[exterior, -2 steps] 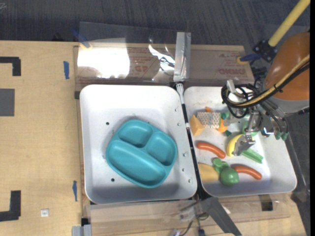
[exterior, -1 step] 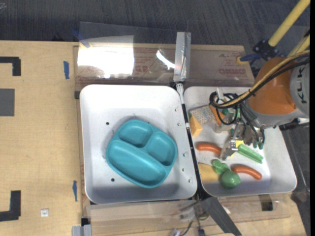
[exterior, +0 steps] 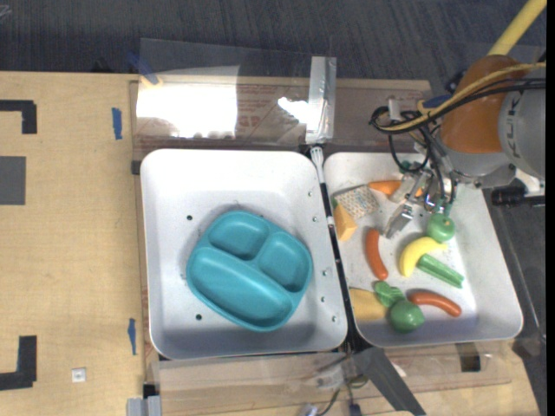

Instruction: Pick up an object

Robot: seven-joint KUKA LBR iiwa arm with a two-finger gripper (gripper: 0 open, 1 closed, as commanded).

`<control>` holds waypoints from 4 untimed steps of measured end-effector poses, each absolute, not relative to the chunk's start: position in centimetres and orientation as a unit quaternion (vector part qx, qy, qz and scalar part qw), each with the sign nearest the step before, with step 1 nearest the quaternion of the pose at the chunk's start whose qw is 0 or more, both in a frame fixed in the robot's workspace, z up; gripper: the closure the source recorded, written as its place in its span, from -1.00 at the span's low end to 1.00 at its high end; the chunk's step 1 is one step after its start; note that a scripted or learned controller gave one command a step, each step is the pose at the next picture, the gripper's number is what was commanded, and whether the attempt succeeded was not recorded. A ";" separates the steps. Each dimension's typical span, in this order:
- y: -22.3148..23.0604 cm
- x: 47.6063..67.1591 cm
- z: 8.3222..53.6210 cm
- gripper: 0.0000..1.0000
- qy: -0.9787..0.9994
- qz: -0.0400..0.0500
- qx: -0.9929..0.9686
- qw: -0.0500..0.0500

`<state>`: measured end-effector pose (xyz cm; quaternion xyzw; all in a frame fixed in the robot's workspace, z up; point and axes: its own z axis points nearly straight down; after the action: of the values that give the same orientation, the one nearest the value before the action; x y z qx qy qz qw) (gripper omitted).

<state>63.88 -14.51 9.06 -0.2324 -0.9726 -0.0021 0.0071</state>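
The hand hangs low over the right bin, among crowded toy food; whether it is open or closed cannot be told, and nothing is seen held in it. The likely risk is a miss or a double catch: the items lie so close together that a closing hand could pinch two, or push one aside and close on air. The cables trailing from the wrist could also brush the pile. Just below the hand lies the red sausage; to its lower right, the banana, with a green piece just beside it. The cracker sits to the hand's left, near the bin wall. Farther off, toward the bin's near edge, lie a second sausage and a green vegetable. The left bin holds a blue tray, well apart from the hand.
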 end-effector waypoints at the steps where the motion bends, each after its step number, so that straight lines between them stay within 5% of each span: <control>1: -9.6 58.7 9.0 -1.00 -0.969 -0.001 -0.249 -0.005; 2: -20.6 60.9 20.0 -1.00 -0.970 0.002 -0.243 -0.007; 3: -18.8 58.5 9.7 -1.00 -0.983 0.000 -0.185 -0.003; 4: -13.5 58.2 8.9 -1.00 -0.956 0.000 -0.292 -0.005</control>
<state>58.21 -13.50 8.90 -0.2923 -0.9563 -0.0005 -0.0048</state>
